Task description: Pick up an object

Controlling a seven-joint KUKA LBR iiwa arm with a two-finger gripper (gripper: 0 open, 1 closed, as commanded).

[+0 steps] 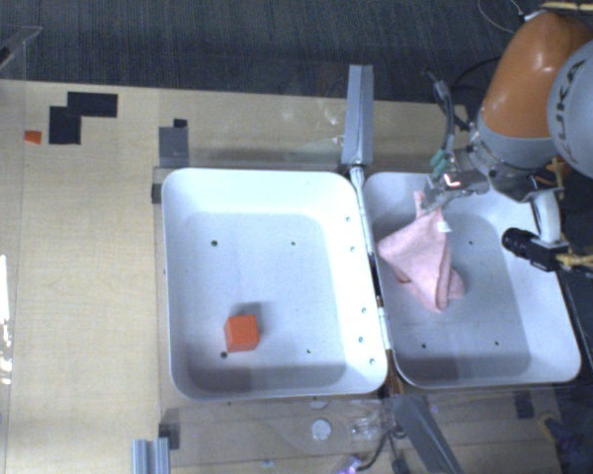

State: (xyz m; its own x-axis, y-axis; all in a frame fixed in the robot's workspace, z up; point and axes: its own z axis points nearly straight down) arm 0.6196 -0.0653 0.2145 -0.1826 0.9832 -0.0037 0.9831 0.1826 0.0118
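Observation:
A pink cloth (427, 259) lies in the left part of the right bin (514, 363), drawn up into a narrow peak at its far end. My gripper (437, 201) hangs over the bin's far left area, and its fingers are shut on that peak. The rest of the cloth trails down and toward the front, with one edge resting against the divider between the bins. An orange cube (242, 333) sits in the front part of the left bin (277, 205), far from the gripper.
The arm's orange band (534, 57) and grey wrist reach in from the upper right. A metal post (359, 117) stands behind the seam between the bins. A black fitting (534, 248) with cables sits at the right bin's right rim.

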